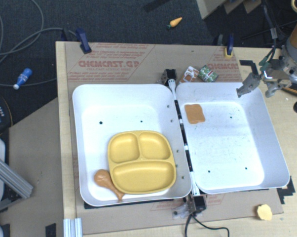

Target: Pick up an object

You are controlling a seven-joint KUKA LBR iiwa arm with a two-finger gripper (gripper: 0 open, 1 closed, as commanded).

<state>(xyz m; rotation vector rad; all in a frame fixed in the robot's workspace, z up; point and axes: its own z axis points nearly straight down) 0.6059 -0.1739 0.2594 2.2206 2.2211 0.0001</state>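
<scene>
A brown square toast piece [194,113] lies flat in the right bin [247,152], near its back left corner. The left bin [89,112] holds a yellow divided plate [140,161], with an orange-brown drumstick [106,180] lying against the plate's front left edge. My gripper [260,87] hovers over the back right corner of the right bin, well to the right of the toast. Its two grey fingers [247,86] stand apart, open, with nothing between them.
Behind the bins, on the cardboard, sit a small white-and-red item [190,74] and a green packet [207,73]. A yellow chunk [264,212] lies on the bench at the front right. Blue clamps [83,40] hold the board's back edge.
</scene>
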